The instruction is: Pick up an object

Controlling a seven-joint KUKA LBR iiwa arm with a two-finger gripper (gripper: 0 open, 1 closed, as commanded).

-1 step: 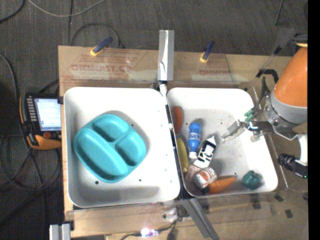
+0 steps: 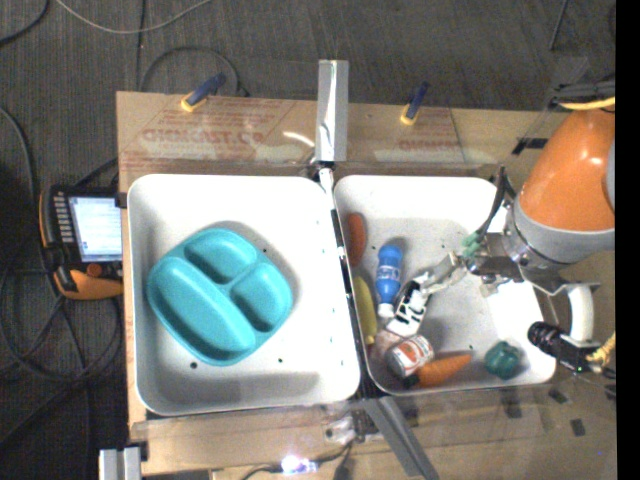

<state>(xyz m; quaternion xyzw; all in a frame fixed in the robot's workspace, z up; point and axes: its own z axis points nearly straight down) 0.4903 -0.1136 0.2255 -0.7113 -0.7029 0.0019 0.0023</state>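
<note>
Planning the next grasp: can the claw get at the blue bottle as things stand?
Probably yes. The claw sits in the right bin just right of the blue bottle, whose top is uncovered; the banana alongside may crowd a finger.

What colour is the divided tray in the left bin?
Turquoise; the tray shows clearly in the camera view.

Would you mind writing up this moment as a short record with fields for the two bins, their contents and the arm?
left bin: holds a teal divided tray, lying flat
right bin: holds a blue bottle, a yellow item by the left wall, a carrot, a small can, a green object, an orange item
arm: enters from the right, over the right bin
gripper: low above the bin's middle, beside the bottle; grasp unclear
</note>
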